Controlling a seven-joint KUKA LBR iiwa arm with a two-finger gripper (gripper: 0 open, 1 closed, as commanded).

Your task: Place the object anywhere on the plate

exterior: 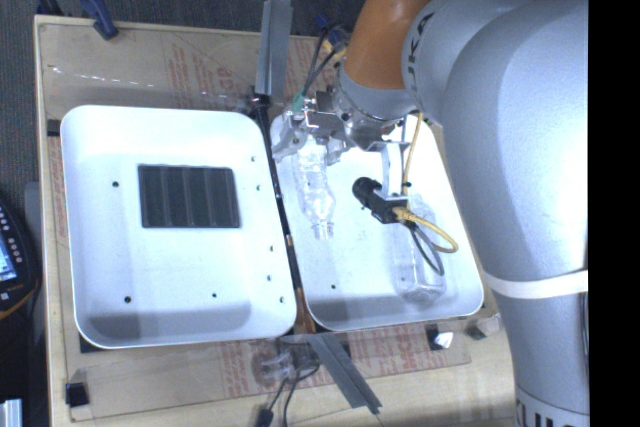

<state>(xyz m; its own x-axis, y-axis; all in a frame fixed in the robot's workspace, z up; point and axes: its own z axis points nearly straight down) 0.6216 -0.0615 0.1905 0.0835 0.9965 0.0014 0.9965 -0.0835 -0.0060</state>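
Object, seemingly a clear item lying well beyond the fingertips on their side away from the plate, risks being left behind, since the gripper looks pressed together on nothing.

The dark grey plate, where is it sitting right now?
In the camera view the dark grey plate lies flat in the middle of the left bin, well away from the gripper, which hangs over the right bin.
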